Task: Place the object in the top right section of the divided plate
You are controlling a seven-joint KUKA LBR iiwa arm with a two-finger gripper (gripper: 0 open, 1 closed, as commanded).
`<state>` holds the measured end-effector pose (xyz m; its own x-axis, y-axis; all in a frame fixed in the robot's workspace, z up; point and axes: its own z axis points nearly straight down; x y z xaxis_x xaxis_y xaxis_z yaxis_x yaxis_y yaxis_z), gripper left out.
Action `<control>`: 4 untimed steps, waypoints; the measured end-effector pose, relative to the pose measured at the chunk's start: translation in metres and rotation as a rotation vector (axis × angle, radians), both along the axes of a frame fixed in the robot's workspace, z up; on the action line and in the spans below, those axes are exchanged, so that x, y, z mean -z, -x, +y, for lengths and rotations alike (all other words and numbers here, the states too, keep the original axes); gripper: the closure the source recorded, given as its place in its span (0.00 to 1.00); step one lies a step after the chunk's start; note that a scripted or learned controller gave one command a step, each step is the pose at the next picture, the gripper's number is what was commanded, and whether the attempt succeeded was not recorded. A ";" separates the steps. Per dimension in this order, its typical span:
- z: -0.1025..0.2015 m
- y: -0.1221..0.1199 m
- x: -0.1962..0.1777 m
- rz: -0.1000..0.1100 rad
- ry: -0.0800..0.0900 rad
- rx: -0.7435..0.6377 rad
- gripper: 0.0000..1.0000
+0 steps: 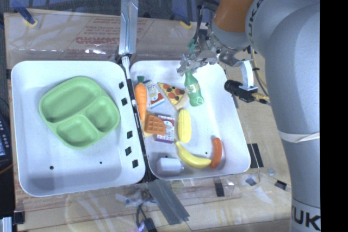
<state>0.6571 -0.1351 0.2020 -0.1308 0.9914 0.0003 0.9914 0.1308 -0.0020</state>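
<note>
At 9 o'clock, in the left bin [22, 171]: a green plate [79, 111] with three parts. Aim for the top right section [103, 111], on the plate's 3 o'clock side. Past the middle wall, in the right bin [239, 138]: lots of toy food. Carrot [141, 99], waffle [154, 124], pizza slice [173, 94], corn [184, 125], banana [191, 157], sausage [216, 152]. Up at 1 o'clock in that bin: a green bottle [193, 91], top end toward 12 o'clock. Likely the thing to move, with the hand [194, 62] right over its top, touching or very near. Hand apart or together? Cannot tell. No sure hold on the bottle to be seen. To do this step well: come straight down and pinch across the middle of the bottle, not the slippery tip. Mind the pizza slice just beside it at 9 o'clock. Lift high enough to clear the wall between the bins. Then go toward 9 o'clock and set down softly.
</note>
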 end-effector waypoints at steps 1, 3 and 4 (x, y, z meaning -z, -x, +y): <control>0.011 0.000 -0.039 -0.002 0.001 -0.074 1.00; 0.022 0.101 0.100 -0.003 0.000 -0.890 1.00; 0.021 0.100 0.099 -0.005 0.002 -0.888 0.00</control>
<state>0.5572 -0.1140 0.1031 -0.8519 0.5238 -0.0042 0.5238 0.8519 0.0011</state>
